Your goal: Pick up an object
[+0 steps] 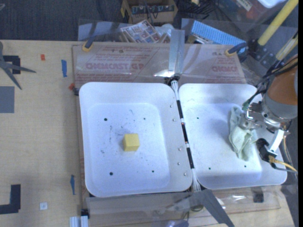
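A small yellow block (131,142) lies near the middle of the left bin (94,98). A crumpled pale green cloth (239,136) lies at the right side of the right bin (208,103). The gripper (251,126) hangs low over the cloth, coming in from the right edge, its metal body right against the top of the fabric. The fingertips are buried in or hidden by the cloth and the gripper body.
A clear plastic sheet with red lettering (123,60) stands behind the bins. A metal divider strip (182,122) runs between them. Cables and a black connector (265,150) trail off the wrist at the right. Wooden bench surface (33,126) stretches to the left.
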{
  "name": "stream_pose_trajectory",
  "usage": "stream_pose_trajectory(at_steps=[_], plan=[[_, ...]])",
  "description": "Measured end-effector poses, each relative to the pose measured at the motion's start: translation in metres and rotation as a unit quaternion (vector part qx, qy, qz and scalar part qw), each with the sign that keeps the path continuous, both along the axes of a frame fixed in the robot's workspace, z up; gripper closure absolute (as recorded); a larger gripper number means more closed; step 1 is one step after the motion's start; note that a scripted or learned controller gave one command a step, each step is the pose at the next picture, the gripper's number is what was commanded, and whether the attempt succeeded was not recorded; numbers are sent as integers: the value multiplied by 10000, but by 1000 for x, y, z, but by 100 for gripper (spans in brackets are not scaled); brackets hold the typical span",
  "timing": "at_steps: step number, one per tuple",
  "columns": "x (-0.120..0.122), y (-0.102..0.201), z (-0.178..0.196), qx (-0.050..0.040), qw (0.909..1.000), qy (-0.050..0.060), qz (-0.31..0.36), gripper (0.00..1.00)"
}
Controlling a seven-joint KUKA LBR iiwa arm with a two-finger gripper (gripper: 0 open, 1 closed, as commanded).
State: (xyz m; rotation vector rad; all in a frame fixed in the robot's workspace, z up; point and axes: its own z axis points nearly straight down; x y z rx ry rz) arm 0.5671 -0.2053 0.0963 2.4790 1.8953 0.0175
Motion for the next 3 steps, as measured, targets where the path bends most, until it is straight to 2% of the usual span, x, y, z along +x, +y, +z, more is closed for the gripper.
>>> stream_pose_trajectory(at_steps=[1,2,3], plan=[[1,19,0,64,9544,-53,-2984,100],[-25,31,0,87,9370,-51,-3493,100],[-79,-10,0,127,9400,-22,-3409,100]])
